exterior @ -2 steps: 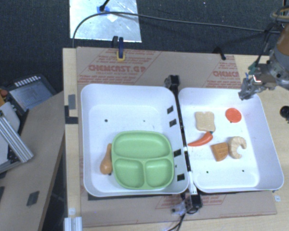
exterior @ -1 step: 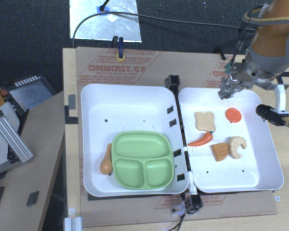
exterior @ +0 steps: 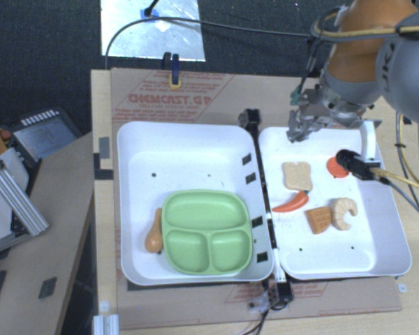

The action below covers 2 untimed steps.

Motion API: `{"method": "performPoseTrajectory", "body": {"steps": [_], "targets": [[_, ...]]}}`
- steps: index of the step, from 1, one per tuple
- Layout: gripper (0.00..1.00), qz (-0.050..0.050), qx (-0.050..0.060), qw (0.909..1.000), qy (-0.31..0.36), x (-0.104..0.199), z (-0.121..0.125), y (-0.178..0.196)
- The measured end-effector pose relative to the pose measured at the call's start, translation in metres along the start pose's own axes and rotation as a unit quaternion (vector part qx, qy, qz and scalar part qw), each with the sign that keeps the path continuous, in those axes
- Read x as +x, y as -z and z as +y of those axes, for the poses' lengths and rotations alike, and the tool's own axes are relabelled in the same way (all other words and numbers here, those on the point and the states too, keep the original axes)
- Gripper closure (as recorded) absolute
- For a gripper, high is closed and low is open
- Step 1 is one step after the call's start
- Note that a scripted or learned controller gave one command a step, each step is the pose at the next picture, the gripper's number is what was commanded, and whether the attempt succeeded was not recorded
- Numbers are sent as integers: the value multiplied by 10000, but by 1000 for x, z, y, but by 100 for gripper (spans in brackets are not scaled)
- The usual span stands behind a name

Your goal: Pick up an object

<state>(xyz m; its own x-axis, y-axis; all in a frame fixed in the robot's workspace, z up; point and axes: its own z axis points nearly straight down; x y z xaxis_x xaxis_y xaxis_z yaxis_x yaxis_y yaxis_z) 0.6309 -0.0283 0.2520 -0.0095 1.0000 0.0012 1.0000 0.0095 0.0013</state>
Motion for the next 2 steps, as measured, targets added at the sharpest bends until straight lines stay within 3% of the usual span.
{"method": "performPoseTrajectory", "body": {"steps": [1, 2], "targets": [[100, 2, -6, 10000, 1, 61, 9, -4], [100, 3, 0, 10000, -1, 112, 3, -5]]}}
